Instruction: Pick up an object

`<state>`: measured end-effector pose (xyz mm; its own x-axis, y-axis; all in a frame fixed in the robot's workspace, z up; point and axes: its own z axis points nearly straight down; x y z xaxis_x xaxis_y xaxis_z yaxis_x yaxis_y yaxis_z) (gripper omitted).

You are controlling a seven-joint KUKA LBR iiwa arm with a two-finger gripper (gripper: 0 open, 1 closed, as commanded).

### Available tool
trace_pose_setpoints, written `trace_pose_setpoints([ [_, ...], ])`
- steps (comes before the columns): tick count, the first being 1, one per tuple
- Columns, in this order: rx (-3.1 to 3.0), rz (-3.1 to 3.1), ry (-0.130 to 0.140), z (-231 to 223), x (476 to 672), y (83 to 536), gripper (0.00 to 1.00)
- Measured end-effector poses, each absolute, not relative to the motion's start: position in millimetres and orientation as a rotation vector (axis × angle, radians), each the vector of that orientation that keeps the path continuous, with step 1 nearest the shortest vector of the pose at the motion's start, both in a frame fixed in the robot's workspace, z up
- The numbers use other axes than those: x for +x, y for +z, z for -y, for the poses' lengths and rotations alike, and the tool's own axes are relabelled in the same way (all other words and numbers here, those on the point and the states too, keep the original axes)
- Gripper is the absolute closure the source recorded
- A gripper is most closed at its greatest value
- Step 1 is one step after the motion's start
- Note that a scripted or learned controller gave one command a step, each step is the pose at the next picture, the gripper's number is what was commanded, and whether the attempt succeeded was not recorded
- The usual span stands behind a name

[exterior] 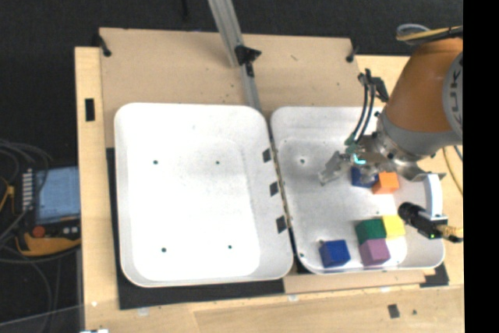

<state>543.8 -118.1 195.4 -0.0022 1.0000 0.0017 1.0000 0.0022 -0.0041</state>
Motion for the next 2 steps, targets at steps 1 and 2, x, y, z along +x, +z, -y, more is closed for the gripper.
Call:
trace_pose_setpoints([
  [1,-2.222,2.221,-0.002,119,544.8,198,0.0],
  [2,-2.223,2.217,0.006,129,547.3,150,0.0],
])
